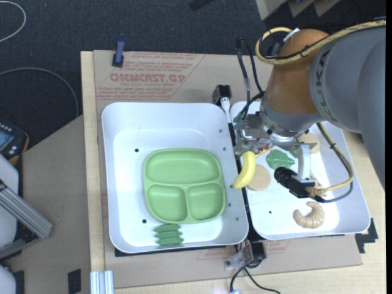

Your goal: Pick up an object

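Note:
A yellow banana hangs upright over the rim between the two bins, and its upper end sits between the fingers of my gripper. The gripper is shut on that end and sits under the grey and orange wrist, at the left edge of the right bin. Next to the banana's lower half lies a round tan cookie. A green leafy piece lies just right of the gripper. Near the right bin's front lies a tan croissant.
The left bin holds a green divided tray and a small green ridged piece at its front. A black plug with a yellow cable hangs off the arm over the right bin. A pale piece lies partly under the arm.

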You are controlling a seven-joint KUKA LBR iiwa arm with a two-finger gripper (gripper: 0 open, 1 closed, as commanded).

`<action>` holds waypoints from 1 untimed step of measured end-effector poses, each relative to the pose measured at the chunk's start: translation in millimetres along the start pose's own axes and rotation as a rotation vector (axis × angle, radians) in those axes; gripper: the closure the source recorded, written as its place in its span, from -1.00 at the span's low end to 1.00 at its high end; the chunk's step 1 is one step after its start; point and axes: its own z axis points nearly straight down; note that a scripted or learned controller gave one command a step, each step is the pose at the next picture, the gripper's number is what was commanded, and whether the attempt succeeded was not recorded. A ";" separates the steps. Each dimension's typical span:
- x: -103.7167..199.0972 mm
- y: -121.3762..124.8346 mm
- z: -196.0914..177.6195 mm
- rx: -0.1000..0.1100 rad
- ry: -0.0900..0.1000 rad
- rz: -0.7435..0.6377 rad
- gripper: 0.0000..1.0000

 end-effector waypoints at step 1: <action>17.2 -56.5 -153.0 -0.022 0.001 0.001 1.00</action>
